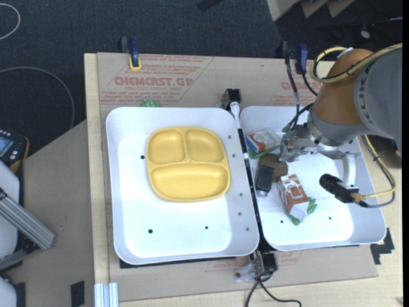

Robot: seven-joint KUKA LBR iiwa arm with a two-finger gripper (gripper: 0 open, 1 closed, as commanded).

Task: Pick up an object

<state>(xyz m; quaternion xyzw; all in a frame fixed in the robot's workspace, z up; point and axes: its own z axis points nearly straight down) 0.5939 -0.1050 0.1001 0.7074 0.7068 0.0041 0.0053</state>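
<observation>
You're over the right-hand shallow white bin [358, 229], gripper [289, 147] down at its upper-left part, close to the cluster of items there. Candidate picks: the small brown-and-white carton [293, 192] lying mid-bin with a green scrap at its lower end, the dark rectangular block [264, 176] just left of it near the bin wall, and the white-and-red packet with green edge [261, 140] up by the corner. The gripper sits nearest the packet and the dark block.

To do this well: commit to one item, centre over it, and come straight down (the block is tight against the wall, so the carton is likely the cleaner target).

Gripper state: I can't tell from this angle, the wrist covers it. Nothing visibly held.

The yellow three-compartment plastic tray [188, 164] in the left white bin [128, 222] is well apart; ignore it.
</observation>
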